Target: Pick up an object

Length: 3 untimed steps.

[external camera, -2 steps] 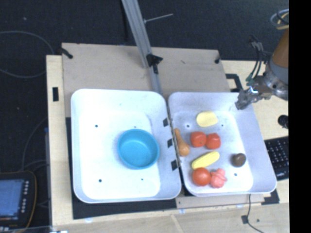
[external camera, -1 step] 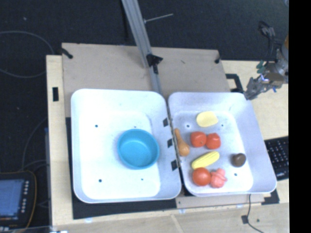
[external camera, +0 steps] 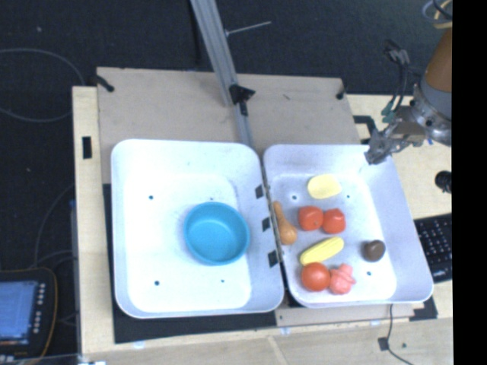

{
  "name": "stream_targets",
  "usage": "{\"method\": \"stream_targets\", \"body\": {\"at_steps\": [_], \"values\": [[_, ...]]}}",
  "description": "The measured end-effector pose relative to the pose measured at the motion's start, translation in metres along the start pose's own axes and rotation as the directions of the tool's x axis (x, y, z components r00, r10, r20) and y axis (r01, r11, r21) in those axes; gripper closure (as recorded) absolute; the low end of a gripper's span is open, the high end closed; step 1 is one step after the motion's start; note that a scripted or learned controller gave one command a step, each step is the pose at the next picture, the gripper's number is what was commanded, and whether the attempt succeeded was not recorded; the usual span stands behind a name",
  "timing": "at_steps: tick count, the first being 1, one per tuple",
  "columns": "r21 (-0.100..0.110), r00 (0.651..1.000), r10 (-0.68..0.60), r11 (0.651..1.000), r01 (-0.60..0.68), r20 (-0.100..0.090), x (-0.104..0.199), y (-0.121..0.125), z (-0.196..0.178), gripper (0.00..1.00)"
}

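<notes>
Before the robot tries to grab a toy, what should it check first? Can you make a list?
1. Toys ready in the right bin: ok, like the yellow lemon and corn.
2. Gripper above the bin: not ok, it hangs at the far right rim.
3. Gripper free of toys: ok, nothing between it.
4. Fingers open: cannot tell.
5. Nearest toy has space around it: ok, the lemon lies apart.
6. Blue bowl out of the way: ok, it sits in the left bin.

No words, labels, brand names, numbers or signs can be read anywhere. The small screen (external camera: 17, 310) at the lower left glows blue, but whatever it displays is too blurred to make out. The keyboard (external camera: 435, 243) at the right edge shows dark keys with no legible characters.
</notes>
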<state>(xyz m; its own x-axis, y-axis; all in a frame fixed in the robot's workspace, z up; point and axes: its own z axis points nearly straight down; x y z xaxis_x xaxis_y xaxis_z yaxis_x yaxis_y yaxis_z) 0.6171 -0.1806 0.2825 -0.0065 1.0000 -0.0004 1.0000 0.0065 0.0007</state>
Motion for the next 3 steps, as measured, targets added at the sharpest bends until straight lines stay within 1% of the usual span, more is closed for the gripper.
{"method": "stream_targets", "body": {"at_steps": [1, 2, 3], "values": [[0.0, 1.0, -0.001, 1.0, 0.001, -0.001, 0.044, -0.013, -0.005, 1.0], [0.002, 1.0, -0.002, 1.0, 0.002, -0.002, 0.104, -0.025, 0.005, 1.0], [0.003, 1.0, -0.002, 1.0, 0.002, -0.004, 0.152, -0.038, 0.001, 1.0]]}}
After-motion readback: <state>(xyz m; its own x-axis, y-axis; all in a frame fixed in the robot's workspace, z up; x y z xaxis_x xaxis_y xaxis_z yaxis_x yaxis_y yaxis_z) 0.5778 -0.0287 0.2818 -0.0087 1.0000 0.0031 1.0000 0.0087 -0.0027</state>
